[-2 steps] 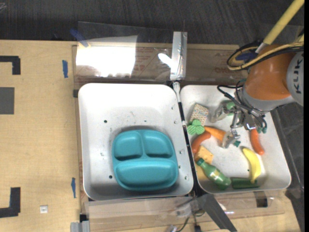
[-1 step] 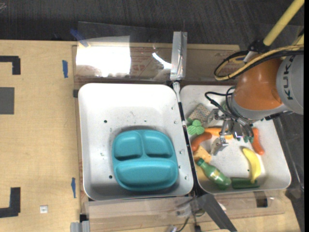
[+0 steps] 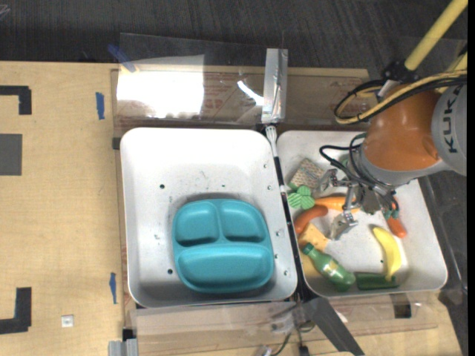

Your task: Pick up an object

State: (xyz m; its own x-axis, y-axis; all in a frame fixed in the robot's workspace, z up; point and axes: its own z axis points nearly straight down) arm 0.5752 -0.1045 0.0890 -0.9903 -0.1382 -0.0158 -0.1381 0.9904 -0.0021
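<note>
Gripper [image 3: 349, 217] down in right bin [image 3: 434, 273] beside carrot [image 3: 312, 215]; finger state unclear (nothing visibly held), pick pending.

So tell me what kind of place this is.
Most likely a robot lab picking cell, not a kitchen. Two white bins sit side by side on a bench: the left bin holds a teal divided tray, the right bin toy food such as a banana, under the arm's tool.

Left bin [image 3: 141, 162]: far half open, teal tray [image 3: 221, 245] blocks near half. Right bin [image 3: 430, 221]: toys crowd left and near sides, banana [image 3: 390, 251] right; small bare centre patch.
</note>
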